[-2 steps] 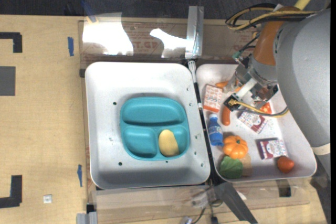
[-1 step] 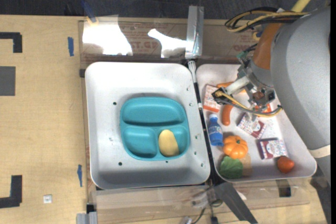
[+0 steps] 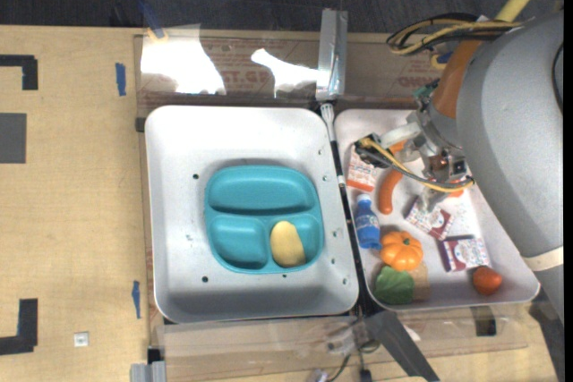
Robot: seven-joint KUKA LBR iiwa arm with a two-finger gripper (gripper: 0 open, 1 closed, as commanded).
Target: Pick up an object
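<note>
The right bin (image 3: 517, 280) holds several small items. Among them are an orange sausage-shaped piece (image 3: 389, 190), a blue bottle (image 3: 366, 224), an orange pumpkin (image 3: 401, 250), a green vegetable (image 3: 394, 284) and a red tomato (image 3: 486, 280). Printed packets (image 3: 362, 167) lie among them. My gripper (image 3: 439, 167) hangs low over the back middle of this bin, just right of the orange piece and above a packet (image 3: 426, 216). The grey arm (image 3: 519, 130) hides the bin's right side.
The left bin (image 3: 170, 192) carries a teal divided tray (image 3: 260, 192) with a yellow potato-like object (image 3: 286, 243) in its front right compartment. A metal post (image 3: 331, 58) stands behind the wall between the bins. Yellow cables (image 3: 439, 29) loop behind the wrist.
</note>
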